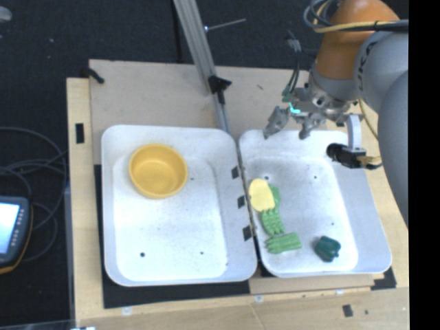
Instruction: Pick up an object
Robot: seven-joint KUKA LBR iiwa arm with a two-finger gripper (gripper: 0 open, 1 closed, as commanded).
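We read no writing. Our tool [290, 124] hangs open, holding nothing, over the right bin's [357, 205] far edge, well apart from the corn [261, 195].

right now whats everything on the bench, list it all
white bins: 2, white, side by side on the bench; left bin, right bin
bowl: 1, yellow, upper left of the left bin
yellow piece: 1, pale yellow, left side of the right bin
green ridged pieces: apparently 2, light green, just below the yellow piece
dark green object: 1, dark green, lower right of the right bin
metal pole: 1, grey, slanting above the bins
gripper: 1, grey, fingers spread, over the right bin's upper edge, holding nothing
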